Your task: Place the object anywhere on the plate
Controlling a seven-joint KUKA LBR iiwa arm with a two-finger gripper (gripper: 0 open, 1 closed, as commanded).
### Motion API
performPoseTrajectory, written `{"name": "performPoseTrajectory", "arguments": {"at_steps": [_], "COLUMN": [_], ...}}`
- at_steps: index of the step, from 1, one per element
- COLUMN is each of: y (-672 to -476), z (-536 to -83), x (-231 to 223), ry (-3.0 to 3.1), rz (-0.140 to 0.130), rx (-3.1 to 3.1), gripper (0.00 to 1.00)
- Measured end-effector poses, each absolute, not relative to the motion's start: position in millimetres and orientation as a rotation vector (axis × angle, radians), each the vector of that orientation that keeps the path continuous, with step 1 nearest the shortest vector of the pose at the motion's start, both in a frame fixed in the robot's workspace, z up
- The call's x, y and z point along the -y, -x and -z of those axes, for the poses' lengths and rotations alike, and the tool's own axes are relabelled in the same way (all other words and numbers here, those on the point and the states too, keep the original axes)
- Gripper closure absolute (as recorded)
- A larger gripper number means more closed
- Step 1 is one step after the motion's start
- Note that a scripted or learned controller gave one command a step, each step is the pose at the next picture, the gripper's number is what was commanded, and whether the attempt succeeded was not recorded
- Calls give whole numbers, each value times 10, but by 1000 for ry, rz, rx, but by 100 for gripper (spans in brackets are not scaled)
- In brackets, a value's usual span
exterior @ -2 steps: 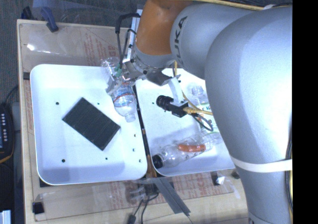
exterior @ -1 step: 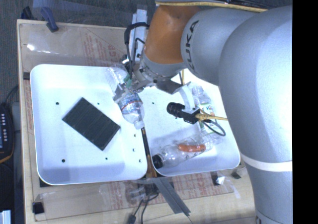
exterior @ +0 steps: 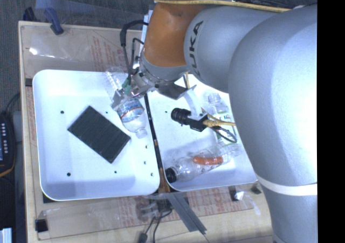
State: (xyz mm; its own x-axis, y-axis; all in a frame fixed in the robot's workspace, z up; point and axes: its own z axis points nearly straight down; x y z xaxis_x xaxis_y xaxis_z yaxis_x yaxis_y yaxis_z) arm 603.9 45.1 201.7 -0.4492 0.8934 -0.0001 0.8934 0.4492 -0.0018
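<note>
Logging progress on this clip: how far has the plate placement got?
Done: the clear bottle is over the left bin, beside the dark plate. In hand: the gripper sits at its neck; grip unclear. Left: getting the bottle onto the plate.

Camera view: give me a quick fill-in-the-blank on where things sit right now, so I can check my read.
1. The plate lies in the bin on the view's ___.
2. The bottle just below the end effector sits off the plate, toward the view's ___.
3. The capped bottle lies in the other bin, on the view's ___.

Missing words: left; right; right.
</note>
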Motion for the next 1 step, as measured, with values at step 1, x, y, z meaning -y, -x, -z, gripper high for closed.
{"name": "performPoseTrajectory", "arguments": {"at_steps": [1], "y": [-5893], "z": [-1915], "x": [-921], "ry": [1703], "rz": [-5], "rx": [2636], "gripper": [100]}}
